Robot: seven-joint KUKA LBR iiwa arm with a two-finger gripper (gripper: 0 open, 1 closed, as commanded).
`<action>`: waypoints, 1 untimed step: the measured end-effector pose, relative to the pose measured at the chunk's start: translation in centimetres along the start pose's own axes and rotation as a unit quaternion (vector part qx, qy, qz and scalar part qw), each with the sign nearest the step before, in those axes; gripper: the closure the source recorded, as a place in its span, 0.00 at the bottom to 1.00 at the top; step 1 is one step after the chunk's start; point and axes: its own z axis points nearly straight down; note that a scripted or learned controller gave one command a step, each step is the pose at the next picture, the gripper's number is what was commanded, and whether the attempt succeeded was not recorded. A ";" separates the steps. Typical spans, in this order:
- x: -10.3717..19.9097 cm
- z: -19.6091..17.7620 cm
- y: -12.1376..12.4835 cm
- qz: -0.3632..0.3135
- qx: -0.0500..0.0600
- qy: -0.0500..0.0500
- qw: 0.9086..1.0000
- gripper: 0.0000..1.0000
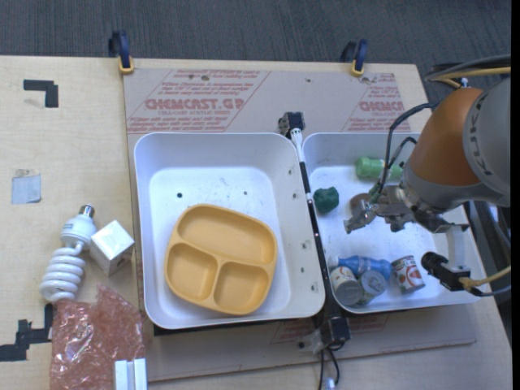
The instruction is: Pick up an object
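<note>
gripper (358,215) hangs right of centre frame, fingers spread and holding nothing; dark green object (327,198) lies just up-left, near the right bin (321,149) wall, which could block a clean close

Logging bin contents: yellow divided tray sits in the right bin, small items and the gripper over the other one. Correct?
Not quite. The camera view shows the yellow divided tray in the left bin. The small items, such as the dark green object and the can, lie in the right bin, with the gripper over it.
</note>
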 end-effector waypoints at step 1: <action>0.2 4.0 -1.6 0.001 0.001 0.001 1.000 0.00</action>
